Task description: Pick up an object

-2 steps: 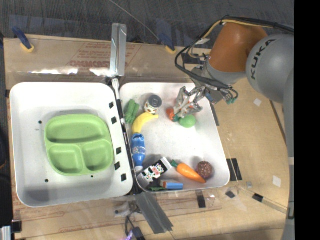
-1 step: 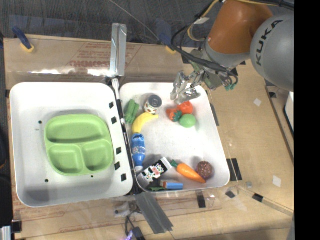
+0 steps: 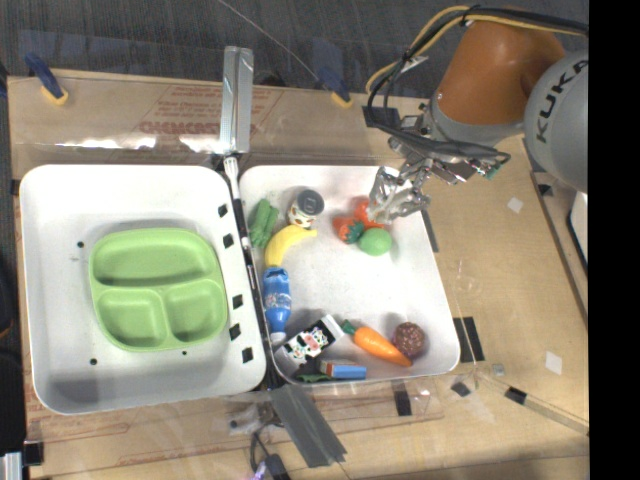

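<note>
My gripper (image 3: 385,210) hangs over the back right part of the right bin (image 3: 432,268), its fingertips just above a red and orange toy (image 3: 351,227) and a green ball (image 3: 376,241). Nothing shows between the fingers. Elsewhere in this bin lie a yellow banana (image 3: 284,243), a green vegetable (image 3: 262,220), a small can (image 3: 305,207), a blue bottle (image 3: 276,299), a carrot (image 3: 377,343), a brown ball (image 3: 409,339), a black and white block (image 3: 310,342) and a blue marker (image 3: 345,372).
The left bin (image 3: 50,228) holds a green divided plate (image 3: 157,288). A metal bar (image 3: 236,93) stands at the back between the bins. The arm's orange band (image 3: 490,63) and cables hang above the right bin's back right corner.
</note>
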`<state>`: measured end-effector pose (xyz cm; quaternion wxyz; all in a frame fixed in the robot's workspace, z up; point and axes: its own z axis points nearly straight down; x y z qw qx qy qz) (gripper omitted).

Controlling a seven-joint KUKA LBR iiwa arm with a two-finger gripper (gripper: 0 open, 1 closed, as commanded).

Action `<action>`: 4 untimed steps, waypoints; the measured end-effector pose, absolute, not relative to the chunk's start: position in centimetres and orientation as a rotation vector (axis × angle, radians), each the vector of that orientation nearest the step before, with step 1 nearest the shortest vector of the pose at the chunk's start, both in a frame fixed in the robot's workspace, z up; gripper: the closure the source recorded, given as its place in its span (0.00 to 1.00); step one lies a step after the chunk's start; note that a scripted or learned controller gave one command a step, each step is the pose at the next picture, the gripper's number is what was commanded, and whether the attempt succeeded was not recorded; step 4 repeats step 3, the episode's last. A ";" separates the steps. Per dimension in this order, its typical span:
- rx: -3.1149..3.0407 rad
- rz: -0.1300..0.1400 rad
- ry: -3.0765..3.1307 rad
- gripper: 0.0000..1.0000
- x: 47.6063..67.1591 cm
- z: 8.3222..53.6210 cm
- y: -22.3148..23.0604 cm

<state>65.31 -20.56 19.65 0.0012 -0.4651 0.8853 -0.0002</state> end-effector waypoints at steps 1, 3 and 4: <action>-1.590 0.007 2.712 1.00 65.7 14.9 -20.8; -2.325 0.009 2.114 1.00 63.4 14.3 -20.8; -2.325 0.009 2.114 1.00 63.4 14.3 -20.8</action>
